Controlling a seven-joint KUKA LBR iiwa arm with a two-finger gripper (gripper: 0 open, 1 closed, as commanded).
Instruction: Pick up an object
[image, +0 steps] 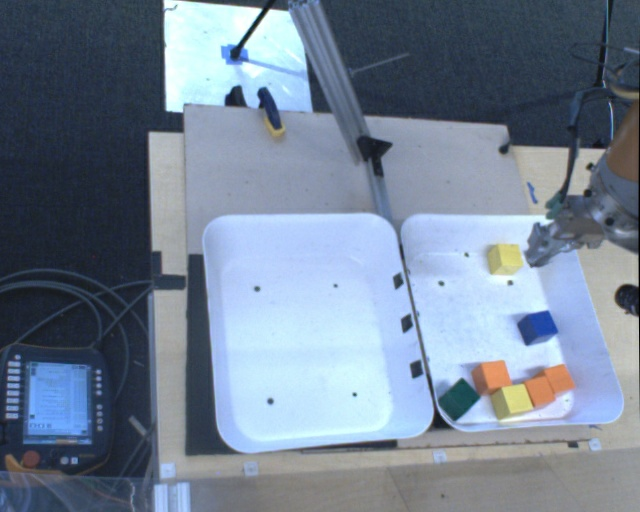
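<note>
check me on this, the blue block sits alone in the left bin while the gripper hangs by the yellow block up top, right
Not quite: the blue block sits alone in the right bin, not the left one. The camera view shows it there, apart from the others, and the gripper does hang beside the upper yellow block.

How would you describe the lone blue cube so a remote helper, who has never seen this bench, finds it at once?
Start at the right-hand white bin. The small blue cube sits alone near its right wall, midway down, below the yellow cube near the gripper. It is the only blue block, apart from the cluster at the bottom.
</note>
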